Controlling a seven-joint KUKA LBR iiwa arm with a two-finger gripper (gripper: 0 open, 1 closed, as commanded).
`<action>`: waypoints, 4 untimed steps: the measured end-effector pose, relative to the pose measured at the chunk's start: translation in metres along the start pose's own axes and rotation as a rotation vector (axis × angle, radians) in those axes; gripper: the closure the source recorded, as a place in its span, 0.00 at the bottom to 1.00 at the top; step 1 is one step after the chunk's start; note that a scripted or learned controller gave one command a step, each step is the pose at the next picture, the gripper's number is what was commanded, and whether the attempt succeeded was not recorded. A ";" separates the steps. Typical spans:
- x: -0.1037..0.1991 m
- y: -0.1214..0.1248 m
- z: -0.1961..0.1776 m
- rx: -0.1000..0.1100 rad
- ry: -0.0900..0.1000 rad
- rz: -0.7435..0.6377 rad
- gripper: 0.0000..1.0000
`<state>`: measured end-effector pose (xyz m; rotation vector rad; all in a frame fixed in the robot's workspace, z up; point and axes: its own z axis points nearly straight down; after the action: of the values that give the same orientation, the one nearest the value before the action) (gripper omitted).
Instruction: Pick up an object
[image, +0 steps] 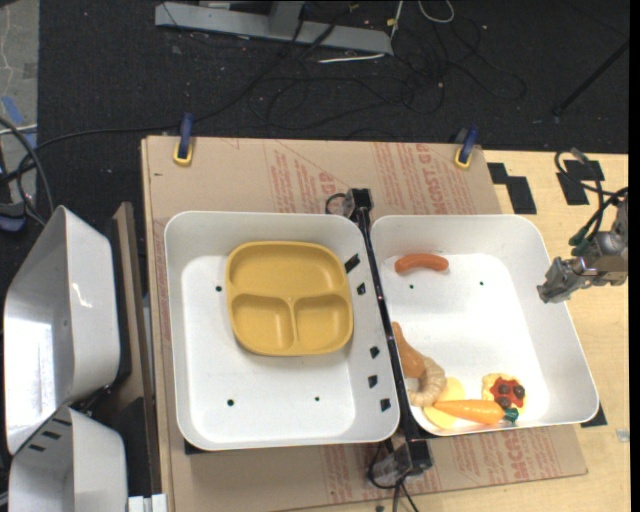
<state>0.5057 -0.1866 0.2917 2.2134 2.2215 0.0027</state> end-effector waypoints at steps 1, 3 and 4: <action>0.049 0.020 -0.003 0.003 0.003 -0.004 1.00; 0.153 0.051 0.014 0.006 0.004 -0.004 1.00; 0.214 0.065 0.027 0.005 0.004 -0.006 1.00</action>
<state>0.5705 0.0273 0.2647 2.2117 2.2321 0.0010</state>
